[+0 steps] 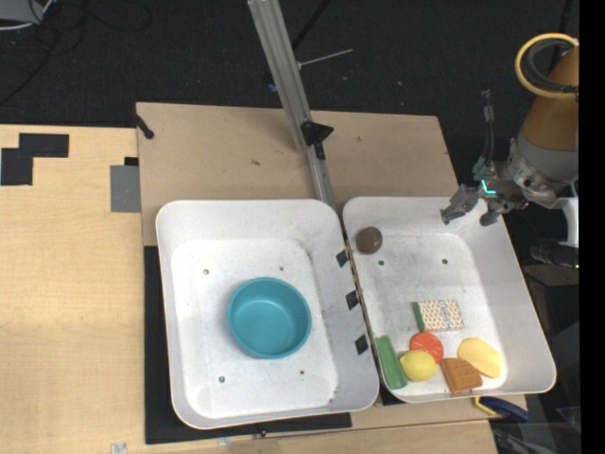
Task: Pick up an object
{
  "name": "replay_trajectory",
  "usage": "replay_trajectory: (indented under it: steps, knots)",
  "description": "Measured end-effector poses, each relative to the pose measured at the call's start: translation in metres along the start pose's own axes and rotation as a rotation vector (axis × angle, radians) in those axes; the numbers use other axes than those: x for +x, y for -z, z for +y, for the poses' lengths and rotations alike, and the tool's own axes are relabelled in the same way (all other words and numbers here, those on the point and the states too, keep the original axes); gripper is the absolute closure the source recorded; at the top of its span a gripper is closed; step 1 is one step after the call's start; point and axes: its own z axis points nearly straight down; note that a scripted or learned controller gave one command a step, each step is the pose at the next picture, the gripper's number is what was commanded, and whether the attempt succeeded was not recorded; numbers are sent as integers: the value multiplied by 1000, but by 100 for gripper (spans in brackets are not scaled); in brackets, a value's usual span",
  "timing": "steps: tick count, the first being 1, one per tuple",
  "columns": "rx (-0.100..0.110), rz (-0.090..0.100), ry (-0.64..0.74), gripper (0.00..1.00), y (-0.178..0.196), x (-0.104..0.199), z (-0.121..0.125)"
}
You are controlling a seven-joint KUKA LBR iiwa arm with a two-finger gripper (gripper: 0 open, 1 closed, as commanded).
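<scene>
1. Objects for picking lie clustered in the near end of the right bin point(529, 348): a green block point(389, 361) along the near left wall, a yellow ball point(418, 365) just beside it, a red ball point(426, 344) touching the yellow one from behind, a patterned square point(440, 314) just beyond the red ball, a yellow oval piece point(479, 356) to the right, and a brown block point(460, 375) at the near rim.
2. A brown ball point(368, 240) sits alone in the far left corner of the same bin, well apart from the cluster.
3. The gripper point(470, 213) hovers over the far right part of the right bin, near its far rim, with two dark fingers spread apart and nothing between them.
4. The cluster lies well toward the near side from the gripper; the brown ball lies to its left, closer than the cluster but still apart.
5. The arm point(548, 130) enters from the right edge, its orange band above the grey wrist, and the wrist tilts leftward and down toward the bin.
6. The left bin point(189, 225) holds a teal bowl point(269, 317), upright, near its middle.
7. A metal rail point(288, 74) runs at a slant from the far side down to the gap between the two bins.
</scene>
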Motion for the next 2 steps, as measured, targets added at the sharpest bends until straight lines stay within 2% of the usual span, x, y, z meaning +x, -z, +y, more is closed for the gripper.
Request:
replay_trajectory:
  steps: [1,2]
  knots:
    - [0,0,0,0,0,0,0]
    - [5,1,0,0,-63,0,2]
